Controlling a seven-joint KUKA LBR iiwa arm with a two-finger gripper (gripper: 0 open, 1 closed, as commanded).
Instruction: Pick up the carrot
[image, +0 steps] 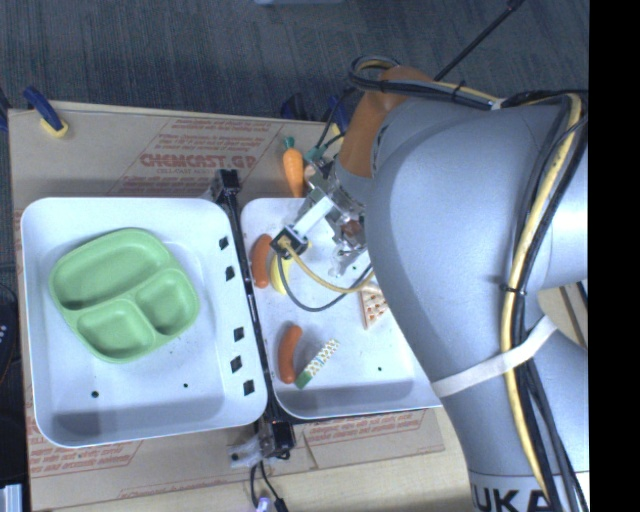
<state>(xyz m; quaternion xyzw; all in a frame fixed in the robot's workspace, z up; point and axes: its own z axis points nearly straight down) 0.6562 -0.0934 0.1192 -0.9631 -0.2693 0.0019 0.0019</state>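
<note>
So the carrot (292, 172) is a small, smooth orange cone with a green stub on its far end. It sits right at the far rim of the right bin (395, 385), close to that bin's far left corner. I can't tell if it rests on the rim or on the cardboard-covered surface (120, 140) just beyond it.

The big grey arm (470, 250) covers most of the right bin's right side. The end effector (343, 232) hangs over the far half of that bin, just near and right of the carrot. It's mostly hidden, so I can't tell whether it's clenched or released.

Other stuff in the right bin:
- a rounded orange-brown sausage (261, 258) by the left wall
- a second sausage (288, 352) nearer
- a little green-and-white striped piece (318, 362) just beside that one
- a gridded waffle-looking piece (372, 305) at the arm's edge

The left bin (60, 420) holds a glossy green divided plate (125, 292). Black clips (238, 334) run along the seam between the bins.
</note>
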